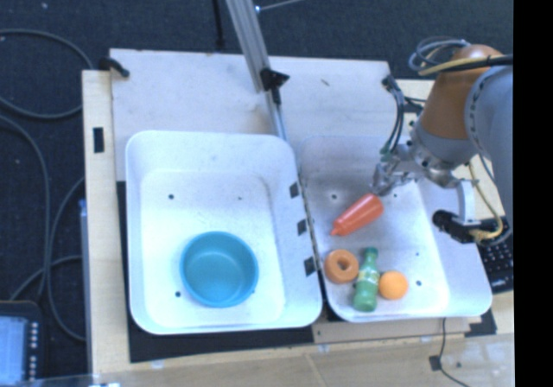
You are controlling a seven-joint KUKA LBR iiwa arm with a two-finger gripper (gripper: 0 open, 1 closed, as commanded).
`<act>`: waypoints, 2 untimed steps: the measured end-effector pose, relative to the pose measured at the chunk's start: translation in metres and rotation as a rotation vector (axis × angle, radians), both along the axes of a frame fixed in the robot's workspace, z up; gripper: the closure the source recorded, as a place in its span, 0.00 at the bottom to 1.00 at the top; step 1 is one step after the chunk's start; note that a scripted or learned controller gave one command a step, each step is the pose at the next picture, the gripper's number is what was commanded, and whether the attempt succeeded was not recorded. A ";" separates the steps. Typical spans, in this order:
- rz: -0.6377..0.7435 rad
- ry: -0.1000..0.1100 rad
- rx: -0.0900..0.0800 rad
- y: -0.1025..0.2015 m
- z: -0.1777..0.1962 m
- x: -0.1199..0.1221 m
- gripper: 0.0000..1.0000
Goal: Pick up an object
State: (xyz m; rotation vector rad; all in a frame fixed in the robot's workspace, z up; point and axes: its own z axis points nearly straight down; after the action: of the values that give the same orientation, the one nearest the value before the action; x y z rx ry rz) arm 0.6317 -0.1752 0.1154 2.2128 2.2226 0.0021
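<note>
Target candidate: orange carrot (pixel 357 214), lying tilted in the right bin (pixel 321 171), centre-right of frame, thick end lower-left, narrow end pointing up-right. Gripper (pixel 385 180) sits right at that narrow end, touching or just above it; can't tell which from this angle. Can't tell how the jaws stand either, and nothing is visibly clamped between them, so I'd call it no grasp yet.

Lower in the same bin: orange ring (pixel 341 265), green bottle (pixel 366 279), orange ball (pixel 393 285), packed close together, well apart from the carrot. Left bin (pixel 149 154) holds a blue bowl (pixel 219 269), lower-left of frame.

Judgement on the step: approach/close on the carrot. To do it well:
- shift down-left along the carrot toward its middle; the tip is tapered and likely to squirt out
- set jaws across the long axis, not along it
- go low enough to straddle it before closing
- lift straight up; bin wall is near on the right
</note>
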 end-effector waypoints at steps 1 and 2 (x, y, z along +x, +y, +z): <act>0.000 -0.003 0.003 -0.004 0.058 0.012 1.00; 0.003 -0.001 0.002 -0.006 0.093 0.013 1.00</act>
State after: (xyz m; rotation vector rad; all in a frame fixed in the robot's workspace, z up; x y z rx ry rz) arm 0.6446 -0.1813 0.2081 2.2102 2.2268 0.0058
